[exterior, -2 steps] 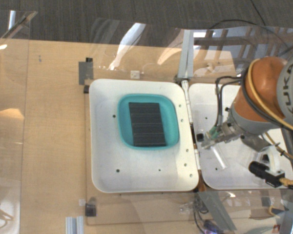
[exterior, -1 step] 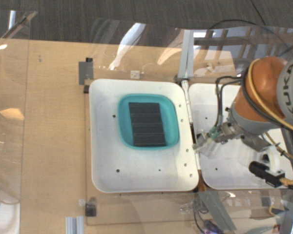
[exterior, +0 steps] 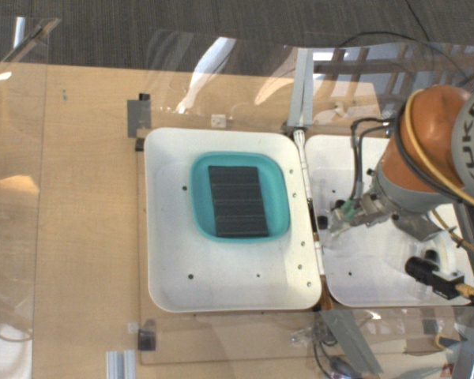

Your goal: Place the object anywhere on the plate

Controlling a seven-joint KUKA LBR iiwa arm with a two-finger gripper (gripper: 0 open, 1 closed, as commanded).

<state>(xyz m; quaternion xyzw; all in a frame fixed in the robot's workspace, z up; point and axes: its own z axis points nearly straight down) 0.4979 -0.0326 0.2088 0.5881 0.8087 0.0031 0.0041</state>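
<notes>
Plate [exterior: 278, 181], teal and square, sits in your left bin [exterior: 170, 235] at frame centre, a dark ribbed object [exterior: 238, 201] lying on it. Your gripper [exterior: 329, 223] hangs low over the right bin [exterior: 379, 279]; its opening cannot be judged.

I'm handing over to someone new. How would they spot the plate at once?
Find the left white bin of the two on the bench. In its upper middle lies the plate: a teal, rounded-square dish with a dark ribbed rectangle at its centre. It is the sole coloured thing in that bin.
</notes>
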